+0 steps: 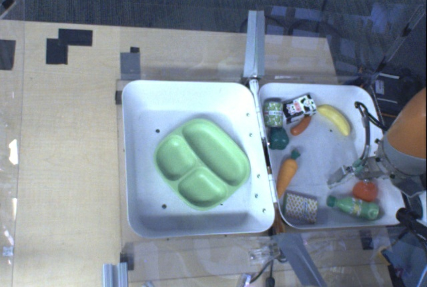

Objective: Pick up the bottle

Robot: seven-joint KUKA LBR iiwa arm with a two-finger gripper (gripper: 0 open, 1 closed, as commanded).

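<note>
The bottle is green with a yellow label and a red cap. It lies on its side along the front edge of the right bin, near the front right corner. My gripper hangs low over the right side of that bin, just above and behind the bottle. Nothing shows in its grasp. A red round object sits between the gripper and the bottle, touching or nearly touching both. The arm's orange band is at the view's right edge.
The right bin also holds a carrot, a patterned box, a dark green object, a green can, a cow-print carton, a small red pepper and a banana. A green divided plate lies in the left bin.
</note>
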